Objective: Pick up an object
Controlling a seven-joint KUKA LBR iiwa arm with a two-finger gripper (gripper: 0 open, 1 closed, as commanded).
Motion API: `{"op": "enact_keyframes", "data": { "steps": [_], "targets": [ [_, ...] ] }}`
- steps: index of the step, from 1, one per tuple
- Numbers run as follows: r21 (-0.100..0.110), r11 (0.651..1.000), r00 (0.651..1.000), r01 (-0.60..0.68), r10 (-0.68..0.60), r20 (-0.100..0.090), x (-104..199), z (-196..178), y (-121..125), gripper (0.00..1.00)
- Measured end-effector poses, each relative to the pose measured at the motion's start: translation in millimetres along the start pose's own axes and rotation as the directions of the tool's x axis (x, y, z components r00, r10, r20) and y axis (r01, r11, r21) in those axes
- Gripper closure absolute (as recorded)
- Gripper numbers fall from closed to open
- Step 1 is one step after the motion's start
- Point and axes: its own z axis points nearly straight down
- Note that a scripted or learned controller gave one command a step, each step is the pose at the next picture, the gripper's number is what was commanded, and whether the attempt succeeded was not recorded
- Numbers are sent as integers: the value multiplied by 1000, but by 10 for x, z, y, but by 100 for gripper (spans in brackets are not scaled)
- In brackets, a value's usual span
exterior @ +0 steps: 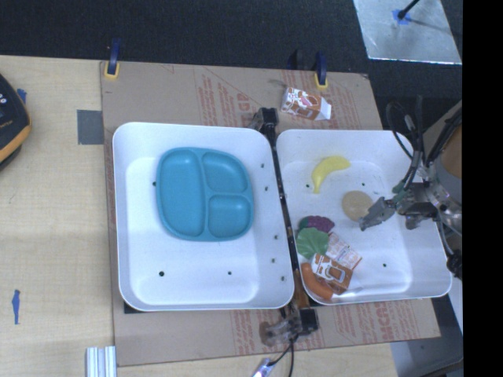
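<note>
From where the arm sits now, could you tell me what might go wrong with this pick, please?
1. The end effector sits just beside the round tan object, so a descent could nudge it away rather than straddle it.
2. The banana lies close by and may get bumped.
3. The items piled at the right bin's lower-left corner overlap, so a grasp there could lift two.

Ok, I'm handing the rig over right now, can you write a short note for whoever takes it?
Gripper: low over the right bin, at its right side, nothing between its fingers; open or shut cannot be told.
Right bin: yellow banana at the top, tan round piece just left of the gripper, purple and green pieces, printed packet over an orange piece at the lower left.
Left bin: blue divided plate.
A second packet lies outside, above the bins.
Done: nothing lifted. Left: grasp and lift one object.
</note>
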Motion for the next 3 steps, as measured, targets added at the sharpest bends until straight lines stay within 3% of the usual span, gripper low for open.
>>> {"op": "enact_keyframes", "data": {
  "steps": [1,2,3],
  "targets": [
    [1,1000,1000,1,-1,1,137,1259,520,0],
    [2,1000,1000,5,-5,3,126,1153,524,100],
    [1,1000,1000,5,-5,3,126,1153,523,0]
  ]
}}
